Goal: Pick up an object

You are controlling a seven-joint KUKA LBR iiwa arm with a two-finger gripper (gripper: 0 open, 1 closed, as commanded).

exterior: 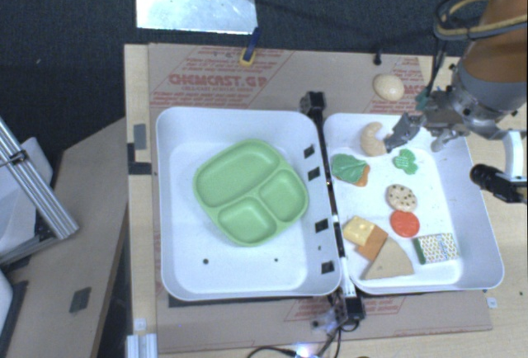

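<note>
Croissant (373, 138) just beside tool (402, 134)

Claw (419, 136) low, arm from right

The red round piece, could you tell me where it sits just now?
The red round piece lies in the right bin, just below the speckled cookie and left of the sprinkled square block.

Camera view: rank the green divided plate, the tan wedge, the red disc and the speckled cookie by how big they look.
1. Green divided plate, by far the largest.
2. Tan wedge.
3. Red disc and speckled cookie: these look about alike, so I won't rank them against each other.
</note>
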